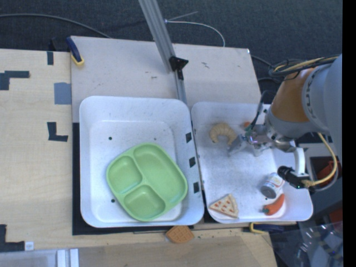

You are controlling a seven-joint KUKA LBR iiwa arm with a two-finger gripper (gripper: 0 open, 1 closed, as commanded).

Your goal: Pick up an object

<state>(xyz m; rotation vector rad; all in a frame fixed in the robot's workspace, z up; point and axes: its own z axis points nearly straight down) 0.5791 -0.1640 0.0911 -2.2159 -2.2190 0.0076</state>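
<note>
Over the right bin [207, 149] the gripper [245, 143] is down low, reaching in from the right, the grey arm [311, 102] with its orange band bulking behind it. Fingertips sit just right of the croissant [222, 131], which lies on the bin floor toward the far side. Close, very close, but whether metal touches pastry I cannot tell. How wide the jaws stand I cannot tell either; the tip is a dark blur from this height, and nothing shows between them. Nearer in that bin, a pizza slice [224, 206] lies at the near left corner, a small can [271, 184] sits to the right, and an orange carrot [275, 206] lies just near of it. Left bin [89, 149]: a green divided plate [146, 181]. One cookie [179, 234] lies on the bench, outside both bins.
</note>
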